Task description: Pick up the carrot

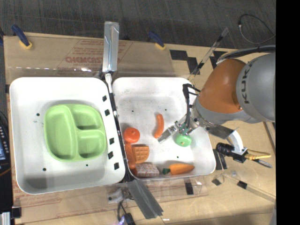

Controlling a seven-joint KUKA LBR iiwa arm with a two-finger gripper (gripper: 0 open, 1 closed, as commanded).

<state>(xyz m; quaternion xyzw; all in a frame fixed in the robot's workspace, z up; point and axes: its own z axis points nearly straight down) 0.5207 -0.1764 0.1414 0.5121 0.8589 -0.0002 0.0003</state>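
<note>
Step in hand: approach, by my judgement; the carrot (180, 168) is not yet grasped and lies untouched
Carrot: flat against the near wall of the right bin (140, 86), green top pointing toward the left bin, just right of a brown block (146, 169)
Gripper (174, 131): low over the middle of the right bin, well short of the carrot, beside a green round item (183, 139) and near an orange sausage-shaped piece (159, 125)
Fingers: whether apart or together cannot be told at this slant
Next move, as judged: travel toward the near wall, align across the carrot's long axis, then descend; the wall and the brown block leave little room, so a clean straddle matters
Risk: the green item sits right at the gripper and may be nudged or taken by mistake
Other contents: a red-orange round item (131, 134) and a waffle-like piece (140, 152) by the left wall of the right bin
Left bin (28, 172): holds a green divided tray (75, 131)
Surface: worktop (262, 182) covered in brown cardboard, blue clamps (21, 36) at the far edge
Room: dark floor beyond, cables at upper right
</note>
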